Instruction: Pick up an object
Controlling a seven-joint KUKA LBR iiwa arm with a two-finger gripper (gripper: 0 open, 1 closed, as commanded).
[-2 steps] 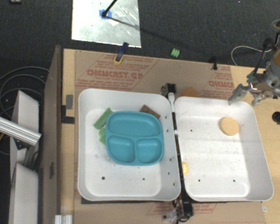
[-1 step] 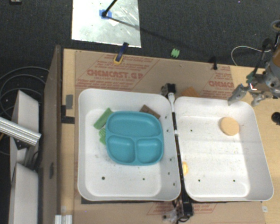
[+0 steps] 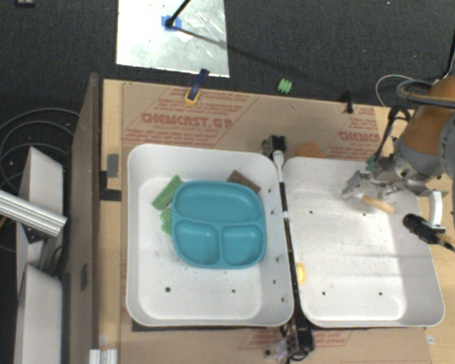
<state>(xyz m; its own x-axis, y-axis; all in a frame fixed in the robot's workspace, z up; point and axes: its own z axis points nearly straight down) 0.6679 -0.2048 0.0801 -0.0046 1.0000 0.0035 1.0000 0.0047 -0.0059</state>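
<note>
L bin (image 3: 140,287): blue divided tray (image 3: 217,223) takes the centre, green pieces (image 3: 166,197) and a brown item (image 3: 244,180) wedged at its edges; free floor only along front and L wall. R bin (image 3: 404,304): floor open centre and front, w/ gripper (image 3: 365,187) and a tan piece (image 3: 378,203) at rear R.

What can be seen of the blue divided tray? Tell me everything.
The blue divided tray is a teal, plastic-looking dish with rounded corners and three compartments: one wide one across the back and two smaller ones in front. It lies flat and right side up in the left bin, nothing visible in it. It overlaps a green object at its left edge and a brown object at its back right corner.
</note>
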